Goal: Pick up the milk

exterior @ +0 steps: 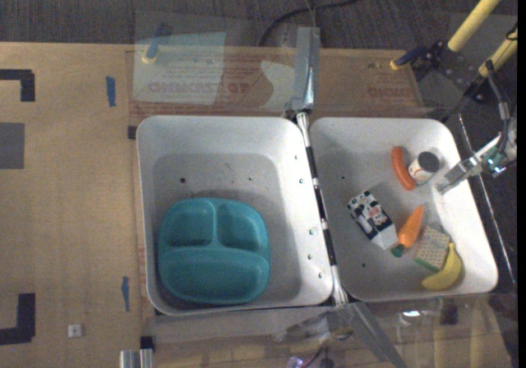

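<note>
- Where the arm reaches in over the right rim of the right bin (345, 280), the fingers (452, 179) show as a pale metal piece pointing down and to the left; whether they are apart or together I cannot tell, and nothing shows between them.
- Just to the left of the fingers, slightly farther up the view, stands a small white cup (425, 165) with a dark opening.
- Touching the cup's left side, one step farther from the fingers, lies an orange sausage (401, 167), set at a slant.
- Below and left of the fingers lies a carrot (412, 227), its green end pointing down-left.
- The milk carton (371, 218), white with black patches, lies on its side on the bin floor, left of the fingers and lower in the view, well apart from them; its lower end sits just beside the carrot.
- Lower than the fingers, near the bin's bottom right corner, a piece of toast (431, 248) lies with a yellow banana (444, 270) curved against its lower right side.
- Far to the left of the fingers, the left bin (164, 140) holds a teal divided plate (214, 253).
- Both bins rest on the tan counter (66, 194).
</note>
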`<act>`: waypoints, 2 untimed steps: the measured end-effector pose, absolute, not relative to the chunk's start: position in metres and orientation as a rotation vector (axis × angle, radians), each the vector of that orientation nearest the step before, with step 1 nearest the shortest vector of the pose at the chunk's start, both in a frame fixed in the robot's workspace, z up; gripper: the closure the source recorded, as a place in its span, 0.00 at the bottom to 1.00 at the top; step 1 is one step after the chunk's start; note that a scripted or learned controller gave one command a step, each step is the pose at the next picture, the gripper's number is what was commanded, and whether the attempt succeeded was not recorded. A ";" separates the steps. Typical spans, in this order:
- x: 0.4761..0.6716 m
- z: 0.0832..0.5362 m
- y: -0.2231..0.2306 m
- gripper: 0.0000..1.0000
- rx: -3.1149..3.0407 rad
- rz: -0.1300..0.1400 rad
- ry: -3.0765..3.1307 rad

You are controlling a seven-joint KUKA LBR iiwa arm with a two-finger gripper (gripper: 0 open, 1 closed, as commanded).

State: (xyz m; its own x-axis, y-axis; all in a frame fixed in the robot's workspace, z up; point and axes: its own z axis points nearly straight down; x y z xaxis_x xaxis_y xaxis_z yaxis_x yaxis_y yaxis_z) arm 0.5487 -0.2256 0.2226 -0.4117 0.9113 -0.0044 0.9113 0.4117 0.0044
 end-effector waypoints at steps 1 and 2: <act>0.604 0.167 -0.162 0.00 1.811 0.002 2.563; 0.609 0.226 -0.181 0.00 1.839 0.002 2.542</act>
State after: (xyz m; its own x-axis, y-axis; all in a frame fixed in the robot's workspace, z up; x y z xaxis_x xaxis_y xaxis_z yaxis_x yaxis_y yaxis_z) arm 0.6087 -0.1806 0.2262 -0.3131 0.9497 -0.0025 0.9497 0.3131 0.0035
